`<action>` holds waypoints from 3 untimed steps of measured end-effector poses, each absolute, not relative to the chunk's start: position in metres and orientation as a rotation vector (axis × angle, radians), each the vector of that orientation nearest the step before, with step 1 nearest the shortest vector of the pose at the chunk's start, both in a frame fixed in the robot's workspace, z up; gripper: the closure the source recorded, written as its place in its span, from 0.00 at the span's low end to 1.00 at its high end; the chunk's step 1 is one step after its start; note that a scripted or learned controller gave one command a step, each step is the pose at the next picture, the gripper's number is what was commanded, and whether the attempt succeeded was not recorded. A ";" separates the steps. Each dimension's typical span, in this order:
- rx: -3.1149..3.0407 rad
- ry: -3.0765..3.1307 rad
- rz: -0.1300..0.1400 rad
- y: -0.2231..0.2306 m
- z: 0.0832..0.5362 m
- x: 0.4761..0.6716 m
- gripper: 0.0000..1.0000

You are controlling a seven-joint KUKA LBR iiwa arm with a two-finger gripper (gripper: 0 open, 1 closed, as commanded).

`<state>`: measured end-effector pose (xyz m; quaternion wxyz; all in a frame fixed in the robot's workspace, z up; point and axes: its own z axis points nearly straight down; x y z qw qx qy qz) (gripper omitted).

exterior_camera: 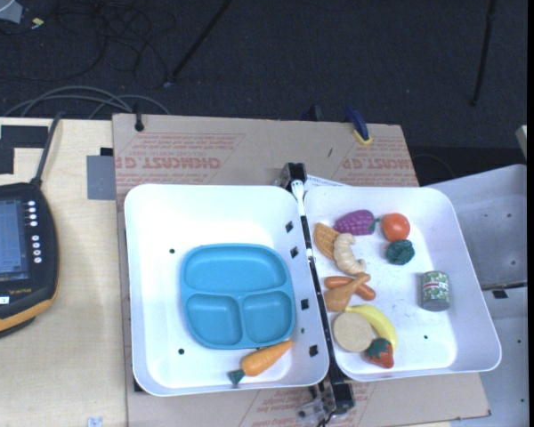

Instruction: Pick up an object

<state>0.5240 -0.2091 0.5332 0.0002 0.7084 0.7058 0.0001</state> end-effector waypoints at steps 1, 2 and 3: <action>2.217 2.233 -0.002 -0.132 0.510 0.505 1.00; 2.218 2.234 -0.005 -0.066 0.464 0.518 1.00; 2.222 2.236 -0.012 0.001 0.388 0.474 1.00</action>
